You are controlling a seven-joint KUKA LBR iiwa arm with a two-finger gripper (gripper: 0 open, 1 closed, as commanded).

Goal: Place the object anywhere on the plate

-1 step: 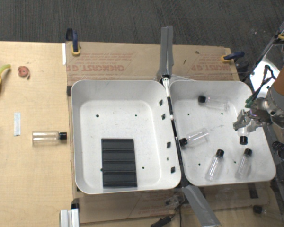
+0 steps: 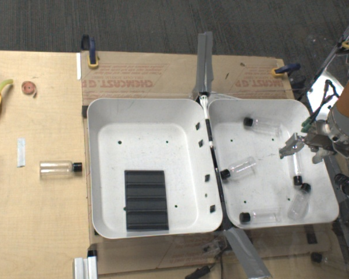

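Dark grey carpet floor [image 2: 163, 10], pale wooden bench [image 2: 35, 214], brown cardboard sheet [image 2: 145, 74] under the bins

Bins [image 2: 104, 173]: were white, finely speckled;
Plate [image 2: 145, 200]: was black, ribbed;
Vials [image 2: 239, 169]: were clear, capped black;
Bench [image 2: 35, 225]: was pale wood;
Cardboard [image 2: 139, 74]: was brown, lettered red

Robot arm [image 2: 344, 112]: grey body with an orange band above the wrist; metallic grey gripper [image 2: 294, 146]; green and black cables [image 2: 319, 106] alongside.
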